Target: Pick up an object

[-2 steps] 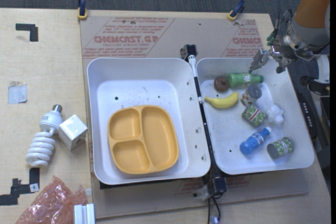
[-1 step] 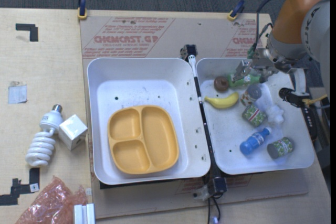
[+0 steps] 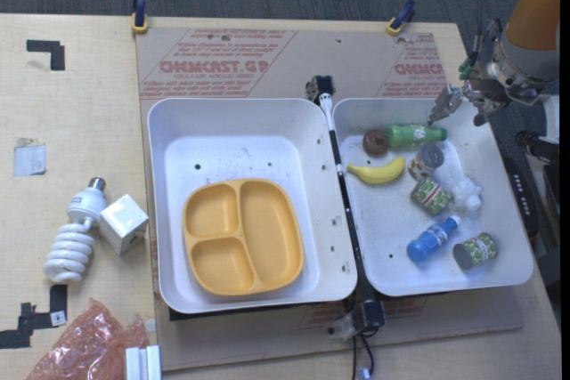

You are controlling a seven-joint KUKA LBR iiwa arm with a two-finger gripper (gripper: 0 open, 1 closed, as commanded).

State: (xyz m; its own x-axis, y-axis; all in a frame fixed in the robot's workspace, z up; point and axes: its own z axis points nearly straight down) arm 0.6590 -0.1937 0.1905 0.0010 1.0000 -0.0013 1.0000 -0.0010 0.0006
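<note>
Two shallow white bins sit side by side on the worktop [image 3: 80,138]. The left bin [image 3: 160,191] holds one yellow divided tray [image 3: 242,236] with three compartments.

The right bin [image 3: 508,218] holds the candidate objects, eight counted. One green bottle [image 3: 415,134] lies at the far side, long axis running left to right, its pale cap end pointing right. Just left of it lies one brown round object [image 3: 376,141]. One yellow banana [image 3: 376,171] lies nearer, long axis left to right, curved with both tips turned toward the far side. Right of the banana lies one small grey round object [image 3: 430,158]. One green patterned can [image 3: 431,195] lies tilted near the bin's middle, and one clear, pale item [image 3: 465,191] lies just to its right; what it is cannot be told. One blue bottle [image 3: 433,239] lies diagonally, long axis running from near-left to far-right. One green can [image 3: 476,250] lies at the near right, beside the blue bottle.

The hand [image 3: 459,102] hangs over the far right edge of the right bin, just beside the green bottle's right end. Whether it is spread or closed cannot be told, and no object is seen in it.

On the worktop left of the bins lie one spiral light bulb [image 3: 73,238], one white cube [image 3: 124,222] and one red mesh bag [image 3: 85,344].
</note>
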